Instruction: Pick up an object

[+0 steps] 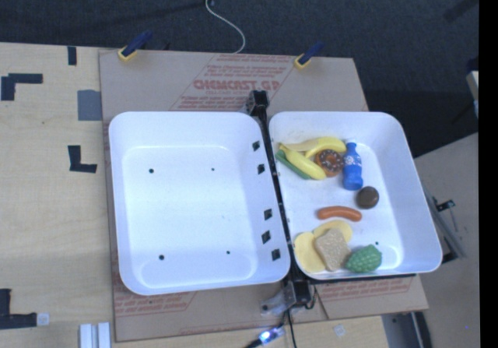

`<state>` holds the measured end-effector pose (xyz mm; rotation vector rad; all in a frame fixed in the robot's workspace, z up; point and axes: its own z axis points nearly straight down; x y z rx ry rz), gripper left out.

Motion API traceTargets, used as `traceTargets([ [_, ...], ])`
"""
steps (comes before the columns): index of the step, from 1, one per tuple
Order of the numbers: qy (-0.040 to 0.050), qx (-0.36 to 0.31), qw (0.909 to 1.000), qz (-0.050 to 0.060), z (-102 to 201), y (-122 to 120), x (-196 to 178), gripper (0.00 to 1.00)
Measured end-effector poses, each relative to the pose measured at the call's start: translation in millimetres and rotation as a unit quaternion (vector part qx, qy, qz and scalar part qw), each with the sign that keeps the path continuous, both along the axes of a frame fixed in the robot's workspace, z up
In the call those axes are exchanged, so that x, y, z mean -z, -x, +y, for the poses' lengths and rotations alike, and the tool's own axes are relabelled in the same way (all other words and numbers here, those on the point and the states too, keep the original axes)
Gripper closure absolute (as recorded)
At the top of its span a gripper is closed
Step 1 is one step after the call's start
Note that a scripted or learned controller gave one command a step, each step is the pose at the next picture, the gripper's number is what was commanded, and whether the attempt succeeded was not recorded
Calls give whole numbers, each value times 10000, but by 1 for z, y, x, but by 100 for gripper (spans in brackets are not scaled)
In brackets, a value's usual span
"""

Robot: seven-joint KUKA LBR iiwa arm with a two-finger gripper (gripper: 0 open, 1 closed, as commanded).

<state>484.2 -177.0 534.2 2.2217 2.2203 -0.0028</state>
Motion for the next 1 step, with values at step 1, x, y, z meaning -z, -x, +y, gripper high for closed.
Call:
traceTargets([
  [1, 0, 0, 10000, 0, -9, 0, 0, 100],
])
